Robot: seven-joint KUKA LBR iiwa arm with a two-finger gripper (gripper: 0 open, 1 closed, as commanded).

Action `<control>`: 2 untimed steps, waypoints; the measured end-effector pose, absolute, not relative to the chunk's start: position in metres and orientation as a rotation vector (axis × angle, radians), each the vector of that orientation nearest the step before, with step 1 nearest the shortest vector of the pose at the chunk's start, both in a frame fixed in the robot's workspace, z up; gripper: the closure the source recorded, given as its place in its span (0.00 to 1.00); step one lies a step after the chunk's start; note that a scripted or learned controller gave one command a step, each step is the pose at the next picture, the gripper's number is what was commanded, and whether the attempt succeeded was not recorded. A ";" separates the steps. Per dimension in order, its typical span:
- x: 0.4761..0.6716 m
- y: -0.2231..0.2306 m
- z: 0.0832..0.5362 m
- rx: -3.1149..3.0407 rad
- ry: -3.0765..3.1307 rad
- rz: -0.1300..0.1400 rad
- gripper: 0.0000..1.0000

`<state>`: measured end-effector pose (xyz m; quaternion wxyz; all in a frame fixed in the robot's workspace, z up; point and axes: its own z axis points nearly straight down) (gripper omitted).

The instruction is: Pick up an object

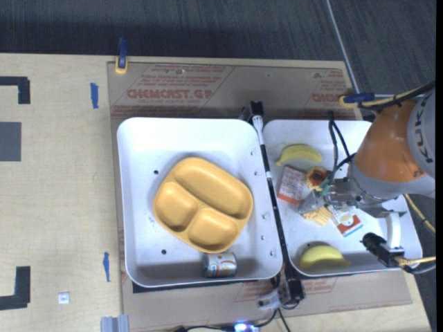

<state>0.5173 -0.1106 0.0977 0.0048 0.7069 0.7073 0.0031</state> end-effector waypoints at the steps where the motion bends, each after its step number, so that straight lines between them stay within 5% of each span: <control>1: 0.518 -0.111 0.108 2.213 2.211 0.012 1.00; 2: 0.562 -0.033 0.185 2.220 2.223 0.002 1.00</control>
